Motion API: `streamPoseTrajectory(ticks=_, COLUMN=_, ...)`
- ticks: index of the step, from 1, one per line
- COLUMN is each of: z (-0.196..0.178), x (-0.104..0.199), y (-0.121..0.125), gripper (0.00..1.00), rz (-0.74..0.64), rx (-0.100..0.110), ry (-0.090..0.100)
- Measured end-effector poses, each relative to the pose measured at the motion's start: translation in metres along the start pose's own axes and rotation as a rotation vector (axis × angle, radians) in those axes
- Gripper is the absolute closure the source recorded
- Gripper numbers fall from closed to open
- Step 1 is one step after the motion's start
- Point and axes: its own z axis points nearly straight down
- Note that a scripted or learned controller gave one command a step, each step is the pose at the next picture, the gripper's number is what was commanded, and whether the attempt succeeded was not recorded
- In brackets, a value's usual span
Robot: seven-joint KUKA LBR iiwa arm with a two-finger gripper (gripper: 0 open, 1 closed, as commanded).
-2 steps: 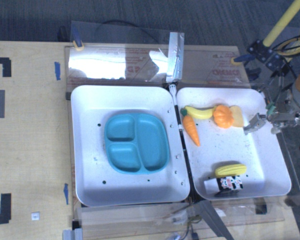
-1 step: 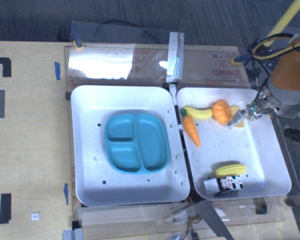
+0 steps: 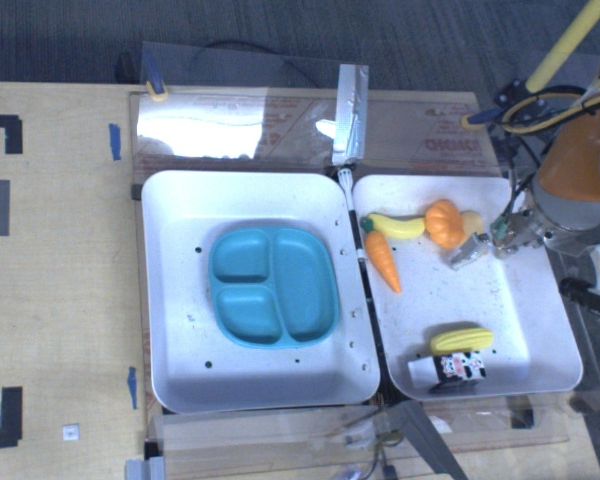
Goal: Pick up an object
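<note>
- The arm (image 3: 578, 173) is reaching in from the right, its orange band sitting above the right bin's (image 3: 525, 313) far right corner.
- The gripper (image 3: 472, 252) is hanging low over the upper part of the right bin, just beside a small orange pumpkin (image 3: 444, 222).
- Whether its fingers are open or closed is not something I can tell; they are showing as a small grey blur, and nothing is visibly sitting between them.
- The pumpkin is lying near the bin's back wall, touching the end of a yellow banana (image 3: 397, 226).
- An orange carrot (image 3: 383, 260) is lying aslant just below the banana, close to the bin's left wall.
- A second yellow object, looking like an ear of corn (image 3: 461, 340), is resting in the near part of the same bin, well apart from the gripper.
- Just below it, a small black-and-white carton (image 3: 451, 368) is lying against the front wall.
- The left bin (image 3: 175, 268) is holding a blue divided plate (image 3: 274, 285) with three compartments, lying flat in its middle.
- A clear plastic sheet (image 3: 240, 118) is lying on the bench behind the left bin.
</note>
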Motion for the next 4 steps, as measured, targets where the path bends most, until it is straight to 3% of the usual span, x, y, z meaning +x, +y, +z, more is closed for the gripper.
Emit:
streamPoseTrajectory(ticks=1, z=0.004, x=0.002, y=0.063, gripper=0.00, rz=0.028, rx=0.033, ry=-0.002)
streamPoseTrajectory(ticks=2, z=-0.043, x=-0.024, y=0.065, gripper=0.00, rz=0.059, rx=0.006, ry=-0.004)
streamPoseTrajectory(ticks=3, z=-0.004, x=-0.012, y=0.062, gripper=0.00, rz=0.019, rx=0.011, ry=0.014)
streamPoseTrajectory(ticks=4, z=-0.014, x=-0.016, y=0.063, gripper=1.00, rz=0.015, rx=-0.003, ry=-0.007)
